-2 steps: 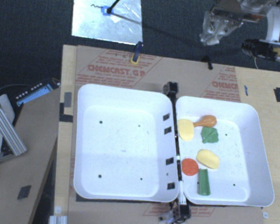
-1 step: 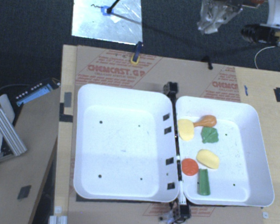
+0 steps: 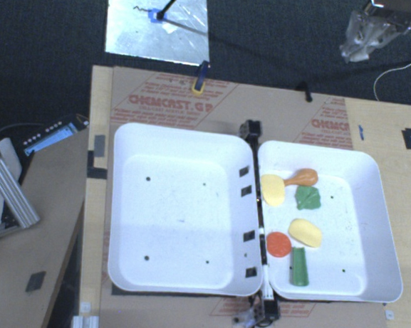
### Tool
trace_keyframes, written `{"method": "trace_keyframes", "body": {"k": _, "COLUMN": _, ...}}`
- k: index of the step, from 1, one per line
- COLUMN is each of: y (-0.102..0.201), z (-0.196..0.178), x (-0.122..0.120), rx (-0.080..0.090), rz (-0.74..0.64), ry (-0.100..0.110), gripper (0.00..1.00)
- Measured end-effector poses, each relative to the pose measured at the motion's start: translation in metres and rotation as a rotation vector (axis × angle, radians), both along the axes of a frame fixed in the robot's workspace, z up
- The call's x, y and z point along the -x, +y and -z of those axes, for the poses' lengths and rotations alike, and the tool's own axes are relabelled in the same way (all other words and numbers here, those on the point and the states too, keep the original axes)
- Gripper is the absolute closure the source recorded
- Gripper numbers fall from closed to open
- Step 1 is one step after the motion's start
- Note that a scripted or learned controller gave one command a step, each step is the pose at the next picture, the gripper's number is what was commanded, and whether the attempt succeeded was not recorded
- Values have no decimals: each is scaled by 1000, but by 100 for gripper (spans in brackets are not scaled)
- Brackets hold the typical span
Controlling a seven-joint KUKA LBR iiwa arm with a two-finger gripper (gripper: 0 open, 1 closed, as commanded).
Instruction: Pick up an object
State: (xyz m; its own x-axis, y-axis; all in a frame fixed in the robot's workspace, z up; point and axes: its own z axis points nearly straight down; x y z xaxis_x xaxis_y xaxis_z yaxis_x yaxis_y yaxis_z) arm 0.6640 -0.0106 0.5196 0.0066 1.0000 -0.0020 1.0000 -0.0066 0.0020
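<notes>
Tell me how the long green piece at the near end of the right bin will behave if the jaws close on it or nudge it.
The long green piece looks like a stiff toy vegetable, so it probably keeps its shape. Its narrow, rounded-looking form suggests it may roll sideways if nudged. It lies close beside the red disc, which a push would likely shift too.

Right bin (image 3: 373, 210), left portion, six items lying flat: tan drumstick (image 3: 301, 179), pale yellow oval (image 3: 272, 190), green leafy piece (image 3: 307, 198), yellow lump (image 3: 305, 233), orange-red disc (image 3: 278, 245) touching the bin's left wall, green stick (image 3: 299, 266) below.
</notes>
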Motion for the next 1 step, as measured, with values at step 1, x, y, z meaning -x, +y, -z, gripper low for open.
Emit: {"method": "trace_keyframes", "body": {"k": 1, "y": 11, "z": -17, "x": 28, "rx": -3, "rz": -11, "ry": -1, "gripper": 100}}
